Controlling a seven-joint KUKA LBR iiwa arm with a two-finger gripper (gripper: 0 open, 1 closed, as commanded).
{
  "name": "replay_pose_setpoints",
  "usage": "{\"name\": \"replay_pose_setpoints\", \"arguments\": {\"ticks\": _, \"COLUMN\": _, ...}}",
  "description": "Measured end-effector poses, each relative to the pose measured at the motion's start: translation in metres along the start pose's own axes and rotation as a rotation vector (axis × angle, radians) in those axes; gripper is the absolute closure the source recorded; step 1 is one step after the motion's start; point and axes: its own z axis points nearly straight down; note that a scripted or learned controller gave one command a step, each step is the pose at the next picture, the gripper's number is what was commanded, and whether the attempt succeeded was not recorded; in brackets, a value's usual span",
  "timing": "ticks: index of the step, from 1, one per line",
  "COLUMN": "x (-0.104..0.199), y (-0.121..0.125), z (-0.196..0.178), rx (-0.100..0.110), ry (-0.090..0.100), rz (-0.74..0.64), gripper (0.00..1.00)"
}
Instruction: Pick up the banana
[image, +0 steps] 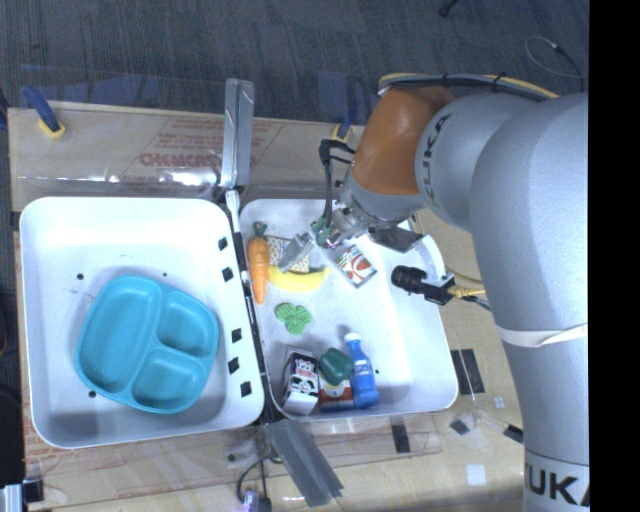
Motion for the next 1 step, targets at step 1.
{"name": "replay_pose_setpoints", "arguments": {"ticks": 1, "x": 0.0136, "y": -0.0422, "z": 0.0459, "rx": -0.001, "ry": 0.0, "rz": -0.011, "gripper": 0.0}}
